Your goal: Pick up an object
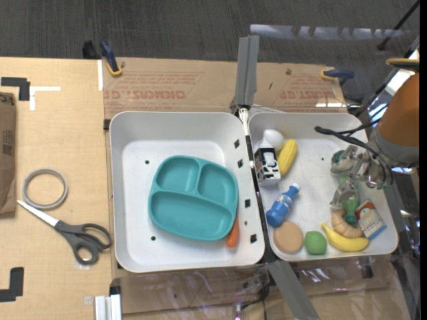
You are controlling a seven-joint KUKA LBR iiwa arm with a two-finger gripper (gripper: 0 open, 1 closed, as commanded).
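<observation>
We are looking down on 2 white bins sitting side by side on the counter (60, 132). The left bin (133, 132) is holding a teal tray (193, 197) with 3 compartments, and an orange carrot (232, 233) is lying just beside the tray's lower right corner.

The right bin (313, 129) is carrying the loose objects: a white bottle with a black label (267, 160), a corn cob (287, 156) touching it, a blue bottle (282, 205), a tan egg-shaped piece (288, 237), a green ball (316, 243), a banana (344, 239), a croissant (348, 225) and a small carton (369, 219).

The arm is reaching in from the right, and its jaws (348, 197) are hanging at the bin's right side, directly over the croissant and beside the carton. We cannot tell whether they are open or closed, and we are seeing nothing lifted between them.

Scissors (70, 231) and a tape roll (45, 187) are lying on the counter, left of the bins.
</observation>
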